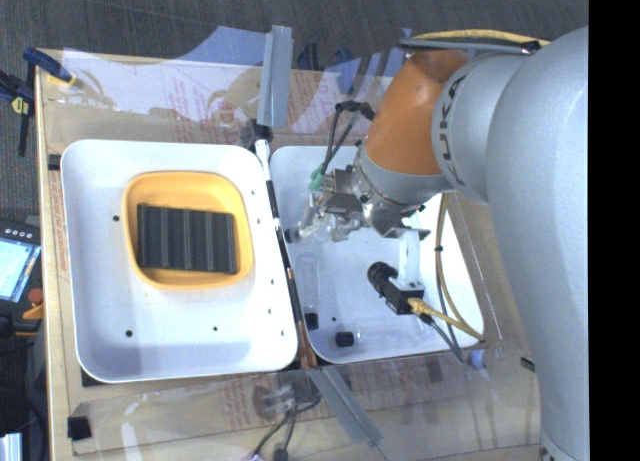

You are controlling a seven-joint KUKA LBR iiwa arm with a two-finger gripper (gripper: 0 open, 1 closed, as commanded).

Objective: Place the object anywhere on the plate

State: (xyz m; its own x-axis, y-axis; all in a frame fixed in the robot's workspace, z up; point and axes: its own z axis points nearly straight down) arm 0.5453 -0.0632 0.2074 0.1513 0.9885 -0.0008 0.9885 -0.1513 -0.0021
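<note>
Camera view: arm's gripper (318,217) low over right bin (400,349), near its left wall. Can't tell finger state, wrist hides it. Yellow plate (185,189) in left bin (110,339), dark ribbed block (188,239) on it, ribs running top-bottom. "KUKA" partly readable on arm (520,149). Object to place not identifiable.

My arm (520,149) is bulky, smooth grey casing with a glossy orange band (410,119) above the wrist, black lettering beside it, and black and yellow cables trailing below.
</note>
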